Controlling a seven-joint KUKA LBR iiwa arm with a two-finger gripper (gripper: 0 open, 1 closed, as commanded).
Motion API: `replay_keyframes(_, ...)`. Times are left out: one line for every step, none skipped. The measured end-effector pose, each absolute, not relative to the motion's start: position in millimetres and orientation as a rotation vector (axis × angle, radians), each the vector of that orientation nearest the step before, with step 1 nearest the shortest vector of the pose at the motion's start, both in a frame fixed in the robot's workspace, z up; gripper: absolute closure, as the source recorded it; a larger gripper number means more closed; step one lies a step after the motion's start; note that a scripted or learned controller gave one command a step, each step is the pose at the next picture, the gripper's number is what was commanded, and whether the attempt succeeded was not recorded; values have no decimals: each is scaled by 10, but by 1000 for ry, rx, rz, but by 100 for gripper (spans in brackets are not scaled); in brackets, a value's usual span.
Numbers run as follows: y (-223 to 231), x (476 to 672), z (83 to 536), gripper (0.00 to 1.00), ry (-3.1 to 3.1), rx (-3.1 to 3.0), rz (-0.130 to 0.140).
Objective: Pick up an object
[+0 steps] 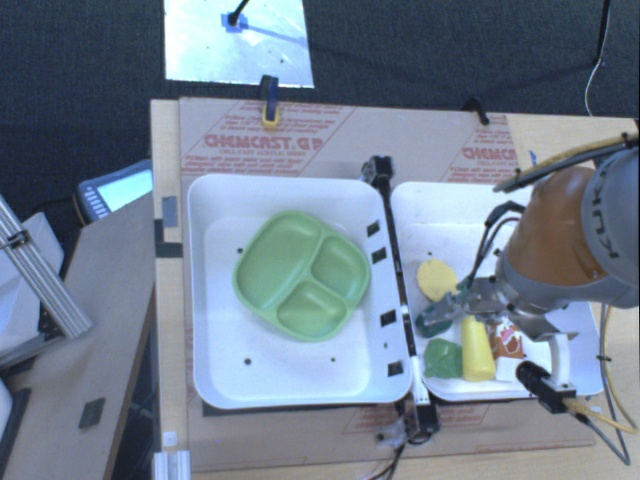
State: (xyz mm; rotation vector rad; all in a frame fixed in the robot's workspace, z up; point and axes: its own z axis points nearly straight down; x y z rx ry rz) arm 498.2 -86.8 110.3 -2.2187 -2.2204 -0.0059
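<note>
The right bin (pixel 440 203) holds several small objects at its front left. A round yellow piece (pixel 434 278) lies by the divider. In front of it are a yellow bottle-shaped object (pixel 477 350), a green lump (pixel 441 358) and a red and white item (pixel 509 342). My gripper (pixel 440 318) is low in this bin, just in front of the round yellow piece and just behind the green lump. The grey and orange arm (pixel 565 238) hangs over the bin's right half and hides what lies under it.
A green divided plate (pixel 302 274) lies in the middle of the left bin (pixel 215 368). A black-clipped divider (pixel 390 268) separates the two bins. A yellow clamp (pixel 270 113) sits at the bench's back edge. Cables (pixel 590 413) trail at the front right.
</note>
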Motion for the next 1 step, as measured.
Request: replay_keyframes(-866,5014,1250,100,-2228,-2222,-15)
